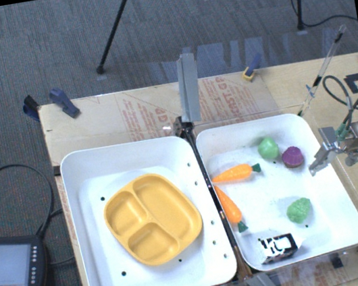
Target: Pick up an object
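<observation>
We take the right bin (322, 148) as our landmark. Inside it, near its left wall, we see one carrot (233, 174) lying crosswise with its green tip pointing into the bin, and a second carrot (229, 206) just below it, running along the left wall with its green end toward the near side. Toward the far right corner of that bin sits a pale green ball (268, 148), and just beside it, closer to the right wall, a purple ball (292, 156). Nearer the front, on the right half of the bin floor, we find a bumpy green piece (299, 210), and at the front edge a small black and white item (279, 246). The gripper (329, 151) hangs at the right wall of this bin, close to the purple ball but apart from it, and we see nothing between its fingers; we cannot tell how the jaws stand. To the left of our landmark, touching it along one side, the left bin (78, 191) holds a yellow divided plate (152, 217) lying flat.
</observation>
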Robot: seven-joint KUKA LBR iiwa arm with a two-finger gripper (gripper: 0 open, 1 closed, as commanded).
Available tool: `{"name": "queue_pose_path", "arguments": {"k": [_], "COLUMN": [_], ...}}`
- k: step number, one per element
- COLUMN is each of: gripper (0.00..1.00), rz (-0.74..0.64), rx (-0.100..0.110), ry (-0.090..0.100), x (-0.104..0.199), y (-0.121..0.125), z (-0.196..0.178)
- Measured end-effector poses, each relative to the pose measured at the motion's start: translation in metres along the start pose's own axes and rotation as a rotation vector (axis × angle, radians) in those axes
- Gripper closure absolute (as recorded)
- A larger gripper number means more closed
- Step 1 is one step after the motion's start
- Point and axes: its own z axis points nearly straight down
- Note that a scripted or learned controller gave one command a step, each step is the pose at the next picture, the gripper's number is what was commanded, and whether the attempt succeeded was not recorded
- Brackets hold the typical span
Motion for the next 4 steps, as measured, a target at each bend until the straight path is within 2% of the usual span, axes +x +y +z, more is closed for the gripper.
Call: {"name": "queue_pose_path", "arguments": {"k": [1, 2, 3, 4], "gripper": [0.0, 0.0, 1.0, 1.0], "rz": [0.069, 0.126, 0.131, 0.206], "rx": [0.014, 0.002, 0.005, -0.012], "ry": [0.005, 0.002, 0.004, 0.001], "x": [0.003, 0.01, 0.009, 0.08], "y": [0.001, 0.003, 0.002, 0.061], "z": [0.148, 0.158, 0.149, 0.049]}}
